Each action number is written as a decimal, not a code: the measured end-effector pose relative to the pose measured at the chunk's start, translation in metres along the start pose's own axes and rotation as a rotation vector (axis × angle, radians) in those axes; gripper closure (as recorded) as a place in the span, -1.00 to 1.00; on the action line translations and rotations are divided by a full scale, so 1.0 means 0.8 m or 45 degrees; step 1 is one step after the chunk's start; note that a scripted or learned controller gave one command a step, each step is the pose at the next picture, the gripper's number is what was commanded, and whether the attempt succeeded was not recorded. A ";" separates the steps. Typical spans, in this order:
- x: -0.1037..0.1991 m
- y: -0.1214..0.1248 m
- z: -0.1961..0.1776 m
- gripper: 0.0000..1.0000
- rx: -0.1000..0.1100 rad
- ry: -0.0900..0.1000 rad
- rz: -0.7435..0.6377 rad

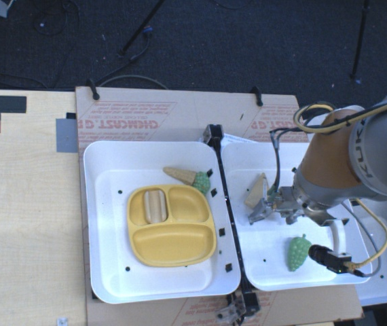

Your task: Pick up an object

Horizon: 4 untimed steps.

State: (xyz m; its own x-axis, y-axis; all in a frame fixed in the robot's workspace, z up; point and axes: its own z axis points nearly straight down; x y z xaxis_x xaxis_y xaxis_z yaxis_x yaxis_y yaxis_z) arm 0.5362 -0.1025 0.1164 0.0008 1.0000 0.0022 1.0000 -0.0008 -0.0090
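Observation:
My gripper (267, 208) is low in the right bin (261, 276), near its left side, with the grey and orange arm (336, 161) reaching in from the right. A tan wedge-shaped piece (255, 191) lies right at the gripper's tip, touching or nearly touching it. I cannot see whether it is gripped. A green bunch of grapes (298, 252) lies in the same bin, below and to the right of the gripper.
The left bin (105, 250) holds a yellow divided plate (173, 243) with a tan bread-like piece (155, 205) in its upper left compartment. A tan cone with a green end (187, 176) lies just above the plate. A black divider (226, 209) separates the bins.

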 end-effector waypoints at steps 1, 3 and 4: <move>-0.001 0.001 -0.016 1.00 -0.003 0.000 0.006; 0.000 0.012 -0.129 1.00 -0.012 -0.003 -0.002; 0.072 0.009 -0.118 1.00 -0.006 0.000 -0.006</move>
State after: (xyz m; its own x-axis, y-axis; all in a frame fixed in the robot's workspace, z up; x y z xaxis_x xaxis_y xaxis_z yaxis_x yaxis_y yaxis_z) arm 0.5445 -0.0454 0.2111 -0.0038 1.0000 0.0022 1.0000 0.0038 -0.0044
